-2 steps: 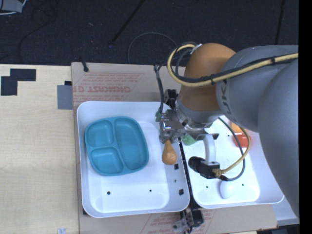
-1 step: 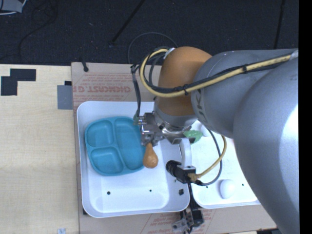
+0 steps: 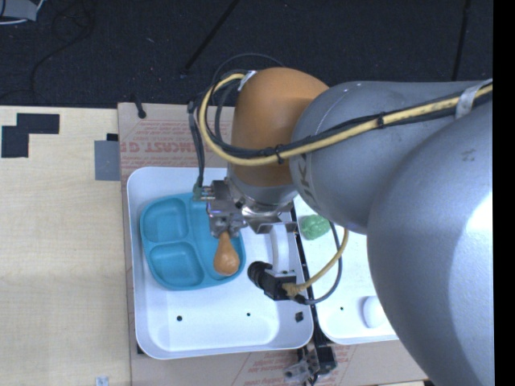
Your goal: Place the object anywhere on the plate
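At the bottom of the frame, a small dark fitting (image 3: 310, 366) sits on the brown board just below where the two bins meet. Above it lies the left white bin (image 3: 209, 324), its bare floor showing two small dark holes along the lower part. To the lower right, the right white bin (image 3: 354, 328) is mostly covered by the broad grey arm (image 3: 426, 240), which fills the right side of the frame; a pale rounded object (image 3: 372, 312) shows on that bin's floor near the arm's edge. A black cable connector (image 3: 269, 280) hangs over the left bin's right part, with a yellow cable looping from it. Left of centre, the blue plate (image 3: 165, 236), a sectioned tray with several compartments, rests in the left bin's upper left. The gripper (image 3: 224, 230) points down at the plate's right edge, and a tan, pear-shaped object (image 3: 226, 256) sits between its fingers, held at its narrow top, its rounded end over the plate's lower right rim. A green object (image 3: 315, 227) lies just right of the gripper in the right bin's upper left corner. Further up, the orange band (image 3: 269, 115) crowns the wrist, and beyond the bench is dark carpet.
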Controlling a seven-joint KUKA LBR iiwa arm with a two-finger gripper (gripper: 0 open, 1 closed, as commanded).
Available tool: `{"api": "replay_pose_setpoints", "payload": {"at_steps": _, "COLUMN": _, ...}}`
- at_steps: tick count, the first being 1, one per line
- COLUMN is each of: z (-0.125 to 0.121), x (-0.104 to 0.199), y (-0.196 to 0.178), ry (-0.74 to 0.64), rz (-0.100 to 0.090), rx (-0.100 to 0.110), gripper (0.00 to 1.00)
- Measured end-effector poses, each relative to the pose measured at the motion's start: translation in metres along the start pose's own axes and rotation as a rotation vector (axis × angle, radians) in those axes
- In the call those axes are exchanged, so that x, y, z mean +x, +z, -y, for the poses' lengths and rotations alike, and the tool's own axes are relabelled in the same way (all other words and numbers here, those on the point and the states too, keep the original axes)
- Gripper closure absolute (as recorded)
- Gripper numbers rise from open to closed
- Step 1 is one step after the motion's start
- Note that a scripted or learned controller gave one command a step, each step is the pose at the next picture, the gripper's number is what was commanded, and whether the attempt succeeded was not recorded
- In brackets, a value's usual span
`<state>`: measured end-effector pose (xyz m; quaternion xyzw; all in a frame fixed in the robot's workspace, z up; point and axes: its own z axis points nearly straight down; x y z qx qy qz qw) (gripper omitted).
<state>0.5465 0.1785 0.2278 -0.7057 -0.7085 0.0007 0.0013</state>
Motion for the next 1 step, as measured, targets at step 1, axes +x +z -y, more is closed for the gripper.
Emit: {"api": "replay_pose_setpoints", "payload": {"at_steps": 1, "z": 0.0005, "x": -0.0012, "y": 0.0008, "ry": 0.001, "rz": 0.002, "rx": 0.002, "gripper": 0.0}}
